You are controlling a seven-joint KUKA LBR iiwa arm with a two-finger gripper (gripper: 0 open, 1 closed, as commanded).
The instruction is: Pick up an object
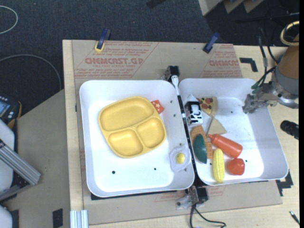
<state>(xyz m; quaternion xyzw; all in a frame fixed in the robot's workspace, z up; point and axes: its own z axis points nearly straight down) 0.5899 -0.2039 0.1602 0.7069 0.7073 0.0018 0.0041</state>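
Observation:
My gripper (250,104) hangs over the far right part of the right bin (266,127), above bare white floor. Nothing shows between it and the bin floor. The toy food lies to its left and nearer the front: a pizza slice (208,104), a black and white piece (193,113), a tan wedge (216,126), an orange carrot (226,145), a green vegetable (200,149), a corn cob (218,164) and a red tomato (236,166). The pizza slice is the closest of them to the gripper, about a hand's width to its left.
The left bin (95,165) holds a yellow divided plate (132,127), a small red piece (157,107) by the plate's far corner and a fried egg (179,158) at its right wall. Clamps (100,41) hold the cardboard base at the back.

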